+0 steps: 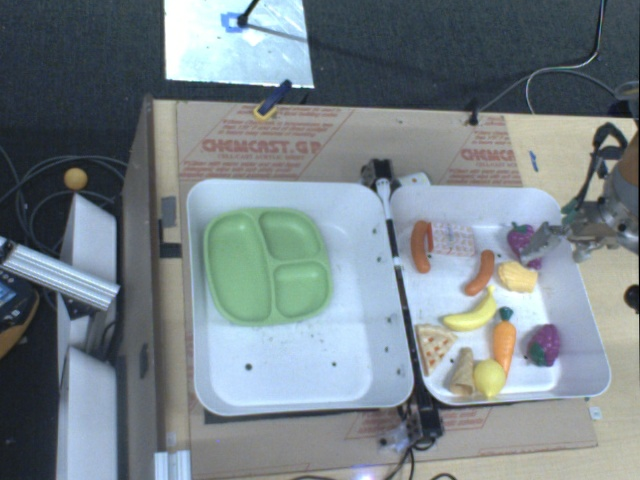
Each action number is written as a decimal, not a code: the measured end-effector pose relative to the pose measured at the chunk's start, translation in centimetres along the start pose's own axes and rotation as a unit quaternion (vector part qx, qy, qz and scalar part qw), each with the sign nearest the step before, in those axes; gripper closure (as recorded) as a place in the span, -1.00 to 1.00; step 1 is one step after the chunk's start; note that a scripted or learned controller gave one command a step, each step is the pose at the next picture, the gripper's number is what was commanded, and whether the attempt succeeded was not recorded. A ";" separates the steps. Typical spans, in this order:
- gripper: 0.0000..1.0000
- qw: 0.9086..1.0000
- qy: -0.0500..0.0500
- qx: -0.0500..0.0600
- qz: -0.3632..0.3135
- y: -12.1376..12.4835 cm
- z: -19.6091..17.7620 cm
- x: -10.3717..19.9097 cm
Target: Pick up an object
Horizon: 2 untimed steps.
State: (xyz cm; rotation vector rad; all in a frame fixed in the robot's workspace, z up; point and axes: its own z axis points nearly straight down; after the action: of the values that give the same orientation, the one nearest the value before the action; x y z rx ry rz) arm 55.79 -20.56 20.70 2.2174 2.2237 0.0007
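Your gripper (548, 236) is hovering over the purple grapes (520, 238) just beside it, finger state unclear; light, bumpy plastic, best pinched across the middle.

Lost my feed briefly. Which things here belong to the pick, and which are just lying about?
Job: gripper, grapes, cheese, sausages, banana, carrot, lemon, pizza slice.
Lying about: green tray, orange ball, clamp.

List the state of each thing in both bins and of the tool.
Green three-compartment plastic plate: flat in left white bin, nothing on it.
Yellow toy banana: lying in right white bin.
Orange toy carrot: lying, untouched.
Purple toy grapes: beside tool, not visibly gripped.
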 end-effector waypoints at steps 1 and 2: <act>-1.00 1.000 0.000 -0.001 -0.001 4.5 12.3 0.0; -1.00 1.000 0.000 -0.001 -0.001 9.5 12.2 2.7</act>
State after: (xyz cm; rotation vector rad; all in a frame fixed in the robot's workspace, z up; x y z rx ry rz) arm 65.33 -17.79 8.53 2.2145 2.2243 0.0027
